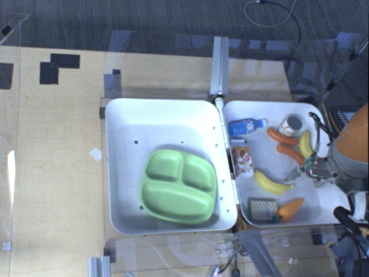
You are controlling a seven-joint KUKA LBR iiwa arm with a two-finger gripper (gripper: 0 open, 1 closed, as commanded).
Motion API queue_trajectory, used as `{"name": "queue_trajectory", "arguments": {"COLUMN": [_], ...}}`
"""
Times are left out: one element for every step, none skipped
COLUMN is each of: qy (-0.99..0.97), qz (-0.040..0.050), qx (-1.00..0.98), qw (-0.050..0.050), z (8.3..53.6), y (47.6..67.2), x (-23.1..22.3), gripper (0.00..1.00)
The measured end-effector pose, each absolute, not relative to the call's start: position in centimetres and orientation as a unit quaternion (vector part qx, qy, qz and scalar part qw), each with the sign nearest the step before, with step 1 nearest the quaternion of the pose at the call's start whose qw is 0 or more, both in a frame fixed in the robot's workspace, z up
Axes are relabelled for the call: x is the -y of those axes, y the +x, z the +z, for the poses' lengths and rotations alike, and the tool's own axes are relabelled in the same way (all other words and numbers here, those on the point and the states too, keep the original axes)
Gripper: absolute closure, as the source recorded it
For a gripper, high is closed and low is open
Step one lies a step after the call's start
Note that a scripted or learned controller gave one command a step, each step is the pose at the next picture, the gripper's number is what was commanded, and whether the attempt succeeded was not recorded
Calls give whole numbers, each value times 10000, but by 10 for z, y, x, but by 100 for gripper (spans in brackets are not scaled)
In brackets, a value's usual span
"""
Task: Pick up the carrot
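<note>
Currently: carrot (290,208) lies in right bin (323,212), near front wall, touching grey sponge (262,209) | long axis runs tip up-right, green end toward sponge | gripper (302,172) hangs just behind it, beside banana (271,182) | finger state: cannot tell

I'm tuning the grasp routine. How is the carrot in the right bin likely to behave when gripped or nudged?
The carrot looks like a smooth, tapered plastic toy, so it is probably stiff and light, and may slip out toward its thin end. Its rounded body could roll if nudged. It lies close beside the grey sponge, which may hinder a finger.
</note>
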State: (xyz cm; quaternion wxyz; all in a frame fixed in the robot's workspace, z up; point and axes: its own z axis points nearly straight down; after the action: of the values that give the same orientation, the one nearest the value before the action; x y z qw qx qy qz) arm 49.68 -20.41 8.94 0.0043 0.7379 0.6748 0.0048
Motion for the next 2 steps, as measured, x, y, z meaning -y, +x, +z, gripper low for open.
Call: {"name": "queue_trajectory", "arguments": {"qy": [7370,8185], "qz": [69,17], "qx": [-6759,-5745], "qw": [69,22], "z": [101,191], "y": [500,492], "x": [203,199], "gripper": [100,100]}}
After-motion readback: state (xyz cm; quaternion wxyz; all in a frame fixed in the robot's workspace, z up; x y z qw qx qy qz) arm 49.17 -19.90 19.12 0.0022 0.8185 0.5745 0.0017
